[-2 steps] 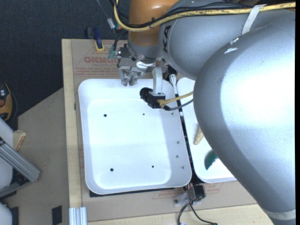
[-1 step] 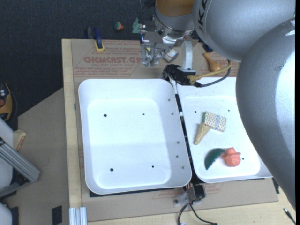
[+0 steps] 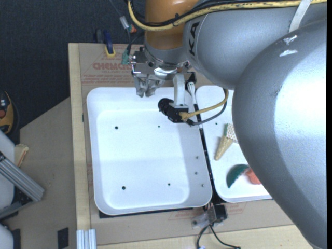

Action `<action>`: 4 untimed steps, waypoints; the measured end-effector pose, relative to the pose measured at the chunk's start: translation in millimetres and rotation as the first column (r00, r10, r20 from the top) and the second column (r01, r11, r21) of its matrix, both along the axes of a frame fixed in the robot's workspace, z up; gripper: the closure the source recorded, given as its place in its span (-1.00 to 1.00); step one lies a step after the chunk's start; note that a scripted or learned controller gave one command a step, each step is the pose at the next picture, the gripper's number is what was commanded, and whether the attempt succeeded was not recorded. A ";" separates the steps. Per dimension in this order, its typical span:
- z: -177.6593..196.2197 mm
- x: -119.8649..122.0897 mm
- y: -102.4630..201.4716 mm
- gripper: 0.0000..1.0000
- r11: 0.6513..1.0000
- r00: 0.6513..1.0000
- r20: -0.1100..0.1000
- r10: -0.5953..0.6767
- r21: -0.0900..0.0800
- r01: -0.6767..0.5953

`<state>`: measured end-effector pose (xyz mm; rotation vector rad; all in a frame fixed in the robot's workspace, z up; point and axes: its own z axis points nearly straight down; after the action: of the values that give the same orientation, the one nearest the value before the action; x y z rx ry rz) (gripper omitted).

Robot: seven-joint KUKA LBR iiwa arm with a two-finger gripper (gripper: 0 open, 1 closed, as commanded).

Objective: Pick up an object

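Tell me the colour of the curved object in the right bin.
Green, seen in the camera view: the curved object lies in the right bin.

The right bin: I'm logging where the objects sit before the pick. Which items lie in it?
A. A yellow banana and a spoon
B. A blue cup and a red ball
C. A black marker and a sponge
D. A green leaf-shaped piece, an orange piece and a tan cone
D: the right bin holds a tan cone, a green leaf-shaped piece and an orange piece beside it.
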<state>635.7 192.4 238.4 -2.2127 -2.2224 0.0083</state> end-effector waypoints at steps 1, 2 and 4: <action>14.0 2.4 -1.9 1.00 1.000 1.000 0.008 -0.002 0.001 0.002; -34.4 -27.3 32.3 1.00 1.000 1.000 0.000 -0.001 -0.001 0.001; -10.1 -24.3 31.0 1.00 1.000 1.000 0.009 -0.004 0.002 0.004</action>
<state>611.4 223.4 228.3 -2.2208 -2.2214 -0.0035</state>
